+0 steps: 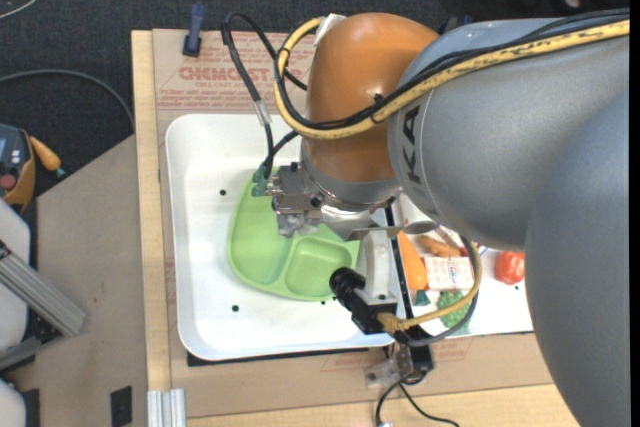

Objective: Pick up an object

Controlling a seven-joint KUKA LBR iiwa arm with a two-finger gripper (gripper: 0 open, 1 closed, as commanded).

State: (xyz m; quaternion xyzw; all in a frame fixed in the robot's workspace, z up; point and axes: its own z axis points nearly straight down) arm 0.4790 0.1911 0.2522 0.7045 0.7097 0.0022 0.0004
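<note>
The green divided plate [268, 250] looks like smooth, faintly glossy plastic. The white bin [200, 215] is matt plastic, and the desk [150, 115] beneath resembles bare wood.

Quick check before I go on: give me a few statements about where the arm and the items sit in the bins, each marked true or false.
1. A green divided plate lies in the left bin. True.
2. The arm hangs over the right bin's far corner, well away from the plate. False: its wrist is above the left bin, over the plate.
3. The plate is blue. False: it is green.
4. The right bin holds several items, among them an orange one and a red one. True.
5. The arm's orange band is in view. True.
</note>
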